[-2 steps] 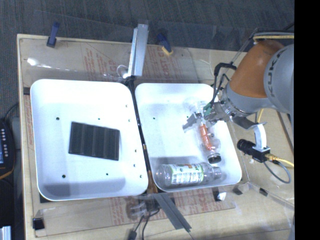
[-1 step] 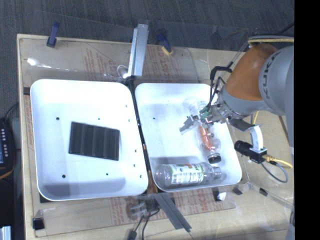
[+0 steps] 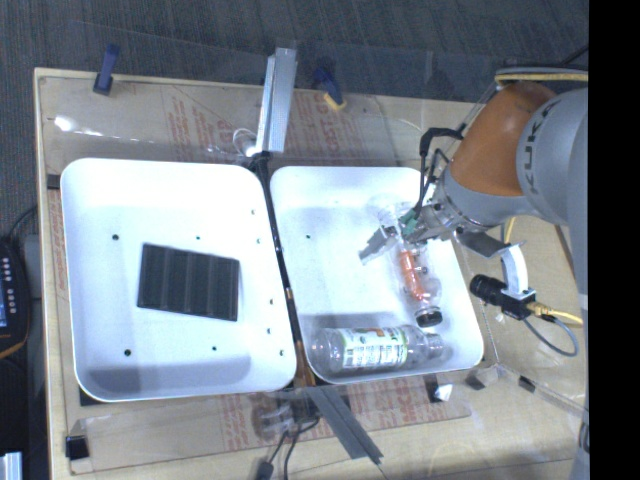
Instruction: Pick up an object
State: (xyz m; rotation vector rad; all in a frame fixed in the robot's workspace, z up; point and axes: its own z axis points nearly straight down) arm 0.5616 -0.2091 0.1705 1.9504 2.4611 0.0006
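Arm (image 3: 520, 158) reaches in over the right bin (image 3: 330, 193), wrist near the bin's far right corner. Gripper (image 3: 395, 236) sits low over the right half of that bin, fingers apparently spread a little, nothing visible between them; how wide they stand is hard to read against the white floor.

Just below the gripper, along the right wall: a small clear bottle (image 3: 415, 280) with reddish contents and a dark cap, lying lengthwise, cap toward the near edge. Its upper end is just beside the fingertips; touching or apart, cannot tell.

Along the near edge of the same bin: a larger clear bottle (image 3: 375, 348) with a printed label, lying on its side against the wall.

Left bin (image 3: 100, 193) holds a flat black pad (image 3: 190, 281) near its middle.

Judgement: the small bottle is the likely target. To grip well, centre the fingers across its narrow body, not along it. Close mid-length, clear of the cap. Round, slick plastic may roll or squirt out; the right wall crowds one finger.
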